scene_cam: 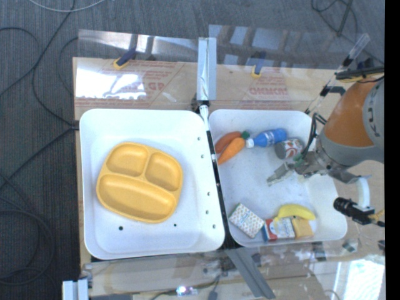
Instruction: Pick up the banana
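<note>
The yellow banana lies curved near the front right of the right bin, resting against a small carton. My gripper hangs low over the middle right of that bin, behind the banana and apart from it. It points left, close to a small red and white can. Nothing shows in its grasp.
Two orange carrots and a blue bottle lie at the back of the right bin. A checkered packet sits at its front. The left bin bears a yellow divided plate. The arm's orange band overhangs the right rim.
</note>
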Controlling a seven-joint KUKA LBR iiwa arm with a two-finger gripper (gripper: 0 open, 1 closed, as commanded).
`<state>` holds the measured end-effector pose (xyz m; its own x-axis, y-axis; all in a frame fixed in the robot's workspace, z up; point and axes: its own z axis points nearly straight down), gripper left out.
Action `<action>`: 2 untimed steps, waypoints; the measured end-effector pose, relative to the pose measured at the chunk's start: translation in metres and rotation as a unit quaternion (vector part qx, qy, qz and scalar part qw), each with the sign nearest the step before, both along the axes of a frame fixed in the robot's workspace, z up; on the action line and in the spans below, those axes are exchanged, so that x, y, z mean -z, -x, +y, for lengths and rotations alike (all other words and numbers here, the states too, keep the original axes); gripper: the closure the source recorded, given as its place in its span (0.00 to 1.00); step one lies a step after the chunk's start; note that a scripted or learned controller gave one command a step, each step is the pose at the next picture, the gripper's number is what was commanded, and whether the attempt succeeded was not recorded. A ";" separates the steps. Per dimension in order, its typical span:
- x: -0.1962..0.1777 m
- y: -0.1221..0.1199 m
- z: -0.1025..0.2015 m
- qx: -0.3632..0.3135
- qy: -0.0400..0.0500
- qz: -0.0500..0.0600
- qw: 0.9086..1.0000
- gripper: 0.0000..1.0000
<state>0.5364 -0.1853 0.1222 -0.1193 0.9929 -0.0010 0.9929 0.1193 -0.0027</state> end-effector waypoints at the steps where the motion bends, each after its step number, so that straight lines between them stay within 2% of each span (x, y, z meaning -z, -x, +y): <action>1: -0.016 0.008 -0.010 0.163 0.001 0.000 0.987 0.00; 2: 0.028 0.046 0.011 0.215 0.003 -0.013 0.977 0.00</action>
